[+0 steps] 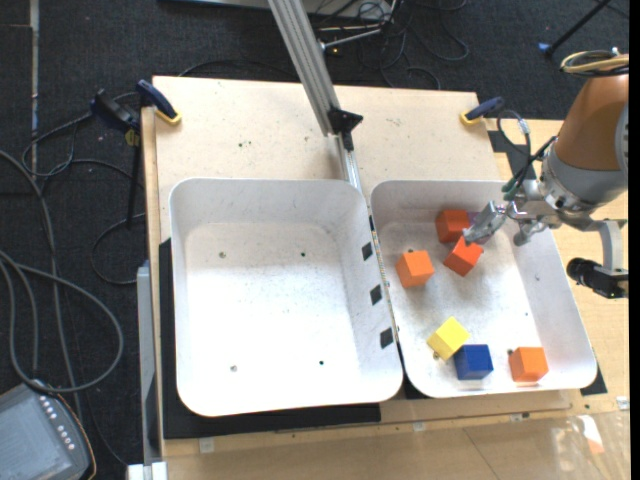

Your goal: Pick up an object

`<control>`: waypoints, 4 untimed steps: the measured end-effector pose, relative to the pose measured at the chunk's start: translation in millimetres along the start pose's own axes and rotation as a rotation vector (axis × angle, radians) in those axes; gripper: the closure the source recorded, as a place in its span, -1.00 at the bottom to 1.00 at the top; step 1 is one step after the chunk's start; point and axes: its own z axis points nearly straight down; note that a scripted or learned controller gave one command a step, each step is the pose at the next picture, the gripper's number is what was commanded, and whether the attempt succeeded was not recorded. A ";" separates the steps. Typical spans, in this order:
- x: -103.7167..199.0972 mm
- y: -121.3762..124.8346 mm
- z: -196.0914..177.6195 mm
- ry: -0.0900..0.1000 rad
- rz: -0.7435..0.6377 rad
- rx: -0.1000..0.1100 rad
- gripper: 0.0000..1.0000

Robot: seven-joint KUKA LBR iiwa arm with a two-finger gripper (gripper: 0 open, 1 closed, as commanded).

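Reaching in over the right bin [560,268], gripper [478,230]: finger state not discernible, tip against the tilted red-orange block [463,256]. Relative to that block: second red-orange block [450,223] just behind, touching or nearly; orange block [415,267] just left; yellow block [448,337] and blue block [473,361] nearer the front wall, adjoining; orange block [528,364] at front right. Left bin [200,268] alongside.

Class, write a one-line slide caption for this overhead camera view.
The gripper reaches into the right bin beside a red-orange block, with orange, yellow and blue blocks nearby.
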 end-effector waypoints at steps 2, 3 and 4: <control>6.4 7.1 44.8 -0.002 0.000 -0.007 1.00; 10.8 9.0 1.4 -0.003 -0.002 -0.011 1.00; 11.8 12.1 -41.6 -0.003 -0.002 -0.011 1.00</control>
